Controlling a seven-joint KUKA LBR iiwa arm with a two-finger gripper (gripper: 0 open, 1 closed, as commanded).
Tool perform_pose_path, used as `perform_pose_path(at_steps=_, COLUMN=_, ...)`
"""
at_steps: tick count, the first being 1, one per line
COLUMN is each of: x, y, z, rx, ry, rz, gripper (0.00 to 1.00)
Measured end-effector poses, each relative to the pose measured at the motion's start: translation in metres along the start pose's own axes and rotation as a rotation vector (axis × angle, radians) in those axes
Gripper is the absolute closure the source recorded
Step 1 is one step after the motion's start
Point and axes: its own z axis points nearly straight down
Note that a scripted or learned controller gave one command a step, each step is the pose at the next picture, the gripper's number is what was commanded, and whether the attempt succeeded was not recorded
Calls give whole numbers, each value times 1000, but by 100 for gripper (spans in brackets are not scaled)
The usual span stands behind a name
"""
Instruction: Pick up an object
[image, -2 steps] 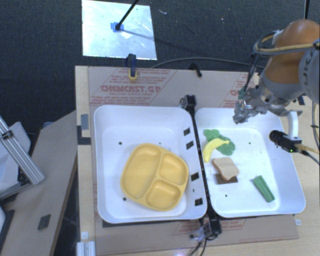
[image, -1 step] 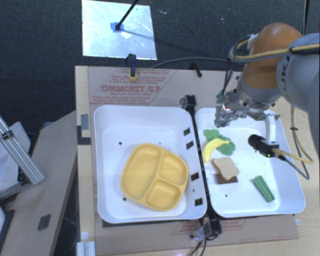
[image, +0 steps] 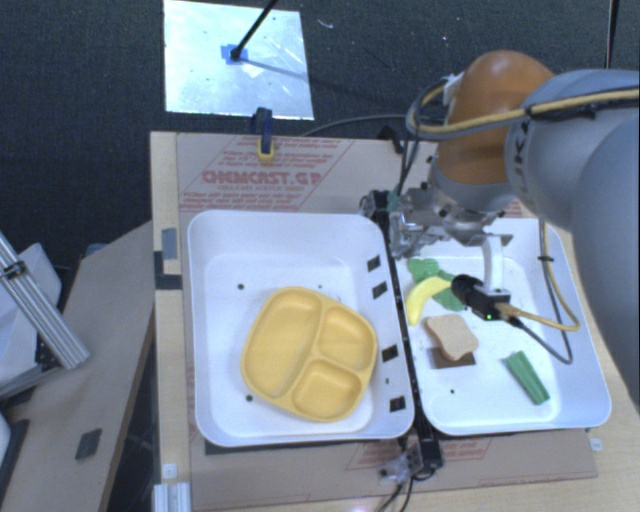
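Observation:
The right bin (image: 560, 400) holds a yellow banana (image: 423, 295), a light green piece (image: 426, 269) just behind it, a slice of toast (image: 452, 337) lying on a brown block, and a dark green bar (image: 527, 377) near the front right. My gripper (image: 412, 238) hangs over the back left corner of this bin, just above the light green piece and the banana. Nothing can be seen between its fingers.
The left bin (image: 215, 290) holds a yellow divided plate (image: 310, 352) with three compartments. A ridge with black clips (image: 385, 320) separates the two bins. My grey arm with its orange band (image: 495, 110) covers the back right of the bench.

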Motion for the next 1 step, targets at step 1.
perform_pose_path(at_steps=1, x=57, y=-2, z=6, rx=0, ry=-1, rz=1, gripper=100)
